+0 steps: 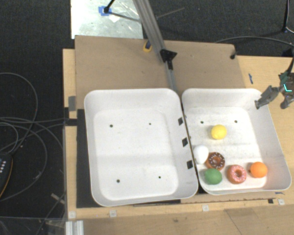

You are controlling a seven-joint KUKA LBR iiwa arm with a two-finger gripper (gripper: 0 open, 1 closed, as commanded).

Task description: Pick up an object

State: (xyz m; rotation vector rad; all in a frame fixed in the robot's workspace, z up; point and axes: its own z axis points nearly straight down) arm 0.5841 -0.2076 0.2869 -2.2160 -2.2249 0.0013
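Camera view: the gripper (pixel 277 98) hangs over the right bin's (pixel 272 131) far right rim, its fingers (pixel 262 100) spread wide and holding nothing. Every object lies below-left of them: yellow ball (pixel 219 131), white egg (pixel 201 153), two doughnuts (pixel 216 160), green ball (pixel 213 176), orange ball (pixel 258 169). By my reading, no pick is made yet.

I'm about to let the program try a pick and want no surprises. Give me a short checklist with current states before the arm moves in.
1. Objects available in the right bin: ok; yellow ball, white egg, chocolate donut, green ball, pink donut, orange ball.
2. Gripper free of any object: ok, nothing between its fingers.
3. Gripper over a target: not ok; it sits at the bin's far right rim.
4. An isolated target: ok, the yellow ball lies apart.
5. Clustered items separable: cannot tell; egg, chocolate donut and green ball lie close.
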